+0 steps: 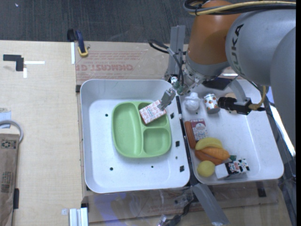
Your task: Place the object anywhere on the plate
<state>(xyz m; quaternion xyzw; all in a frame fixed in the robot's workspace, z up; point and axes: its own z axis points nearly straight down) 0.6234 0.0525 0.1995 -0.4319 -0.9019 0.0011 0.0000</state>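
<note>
Nearest the cam, at the bottom of the right bin (pixel 263 173), a small cow-print carton (pixel 233 167) is seen beside a lemon (pixel 205 168), w/ a carrot (pixel 215 154) and banana (pixel 207 144) just behind. Over in the left bin (pixel 94 140) a green plate (pixel 134 135) w/ compartments is set. A small printed box (pixel 151 112) is seen at the plate's top right section, tilted, pinched at its upper right corner by the gripper (pixel 164 101). Judged light, stiff cardboard, fairly slick, easily dented; a hold across the flat faces near the middle would be steadier than the corner. Task judged nearly done; release is what's left.
</note>
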